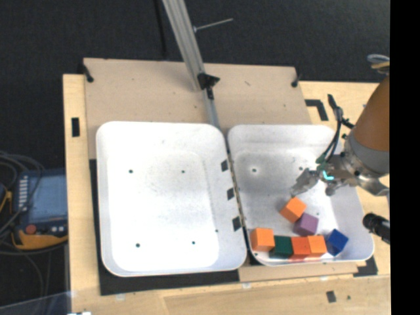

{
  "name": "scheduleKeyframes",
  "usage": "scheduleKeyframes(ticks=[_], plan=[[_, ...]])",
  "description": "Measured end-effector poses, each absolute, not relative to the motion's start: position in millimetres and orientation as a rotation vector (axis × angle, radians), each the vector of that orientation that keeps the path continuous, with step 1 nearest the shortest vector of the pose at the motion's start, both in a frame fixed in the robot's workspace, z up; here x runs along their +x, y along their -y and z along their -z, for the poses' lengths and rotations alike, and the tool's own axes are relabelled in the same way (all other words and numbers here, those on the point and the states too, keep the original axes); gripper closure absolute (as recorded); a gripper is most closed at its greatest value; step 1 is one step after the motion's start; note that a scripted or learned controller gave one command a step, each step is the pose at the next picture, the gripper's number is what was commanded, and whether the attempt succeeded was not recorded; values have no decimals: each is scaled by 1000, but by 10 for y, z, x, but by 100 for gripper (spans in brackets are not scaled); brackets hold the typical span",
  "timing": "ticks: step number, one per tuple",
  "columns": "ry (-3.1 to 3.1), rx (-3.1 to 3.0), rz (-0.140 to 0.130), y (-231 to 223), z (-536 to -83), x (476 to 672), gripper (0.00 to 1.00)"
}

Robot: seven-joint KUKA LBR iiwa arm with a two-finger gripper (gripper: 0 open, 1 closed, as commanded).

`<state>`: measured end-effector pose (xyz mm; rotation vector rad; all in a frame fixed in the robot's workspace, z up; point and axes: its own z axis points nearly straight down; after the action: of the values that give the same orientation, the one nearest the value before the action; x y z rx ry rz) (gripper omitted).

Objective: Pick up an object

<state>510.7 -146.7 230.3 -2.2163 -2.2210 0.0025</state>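
Observation:
Several small blocks lie in the right bin (262, 149), most of them near its front edge. An orange block (293, 209) and a purple block (306, 224) sit mid-bin. Along the front wall stand an orange block (263, 239), a green block (283, 246), two more orange blocks (308, 246) and a blue block (336, 241). My gripper (315, 186) hangs over the right bin, just above and to the right of the lone orange block. It is open, with its fingers spread and nothing between them.
The left bin (164, 195) lies beside the right one, their walls meeting at the centre. A slanted metal pole (187, 38) rises behind the bins. A box with cables (42, 205) sits off the bench at the left.

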Motion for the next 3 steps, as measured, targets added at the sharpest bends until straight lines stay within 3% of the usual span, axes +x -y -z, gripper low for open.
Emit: scheduleKeyframes(ticks=[1,3], plan=[[2221,-2223,2,1470,-2324,5116,0],[2216,-2224,-5,1541,-1324,5148,0]])
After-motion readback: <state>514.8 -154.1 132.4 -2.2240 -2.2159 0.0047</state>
